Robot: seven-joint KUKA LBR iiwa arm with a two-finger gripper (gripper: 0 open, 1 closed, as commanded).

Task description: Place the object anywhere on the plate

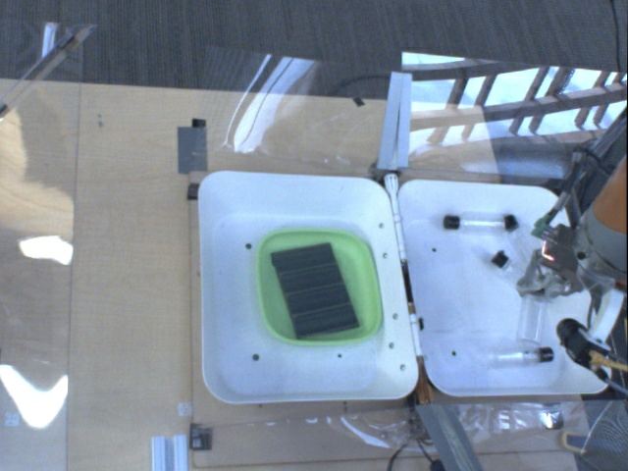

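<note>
— Gripper [543,281]? It hangs over the right bin's [461,366] right side; its finger state cannot be told.
— And the dark ribbed block [313,289]?
— It lies flat on the green plate [268,292] in the left bin [226,361].

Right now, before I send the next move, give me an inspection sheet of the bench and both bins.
Surface: wooden bench bearing two white bins, left bin and right bin.
Job's things: green plate in the left bin, a dark ridged block lying on it.
Clutter: three clear tubes with black caps and a small black piece in the right bin.
Grippers: gripper over the right bin's right side; fingers unclear.
Cables: black cable behind the bins.
Surroundings: clear sheeting with glare.
</note>
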